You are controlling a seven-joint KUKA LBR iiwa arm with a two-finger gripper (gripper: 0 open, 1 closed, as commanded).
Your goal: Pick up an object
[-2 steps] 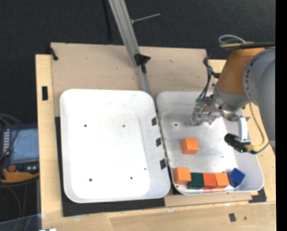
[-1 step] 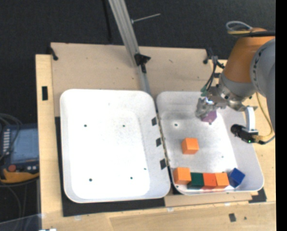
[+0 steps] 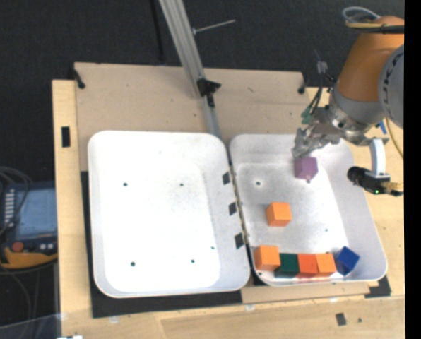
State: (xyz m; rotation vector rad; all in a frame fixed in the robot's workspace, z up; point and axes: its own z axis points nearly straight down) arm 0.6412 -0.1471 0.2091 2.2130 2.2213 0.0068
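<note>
Two shallow white plastic bins noted side by side: left bin [image 3: 157, 210] at centre-left of frame, right bin [image 3: 338, 189] at centre-right. Grey two-finger gripper [image 3: 308, 149] at upper right, clamped on small purple block [image 3: 306, 167] hanging below the fingertips, apparently lifted off the floor. Pick judged nearly complete; raise remaining. Loose orange cube [image 3: 279, 213] mid-bin; row of coloured blocks [image 3: 306, 262] along lower edge.

The arm [image 3: 369, 62] is fat and round, with a big orange band above a grey wrist. A thin pale cable loops over its top. A white curved piece and a small black part stick out beside the wrist. The end effector [image 3: 308, 145] is grey metal.
</note>
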